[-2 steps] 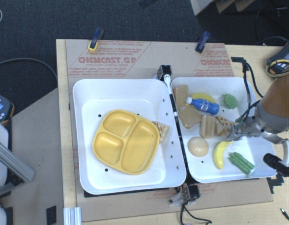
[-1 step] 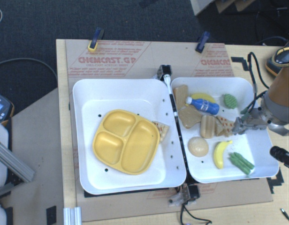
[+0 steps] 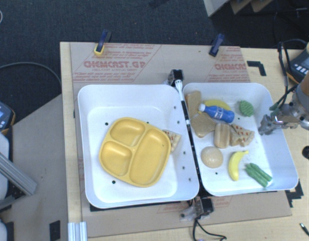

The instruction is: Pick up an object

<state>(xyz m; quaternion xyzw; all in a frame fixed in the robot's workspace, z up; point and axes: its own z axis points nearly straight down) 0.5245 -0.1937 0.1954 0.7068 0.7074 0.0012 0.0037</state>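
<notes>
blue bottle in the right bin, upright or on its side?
On its side. The small blue plastic bottle lies flat across the yellow item in the right white bin, white cap pointing left.

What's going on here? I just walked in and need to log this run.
A robot arm reaches in from the right, its gripper over the right bin's right side, holding nothing. That bin holds toy food: a blue bottle, a banana, green beans. The left bin holds a yellow divided plate.
</notes>
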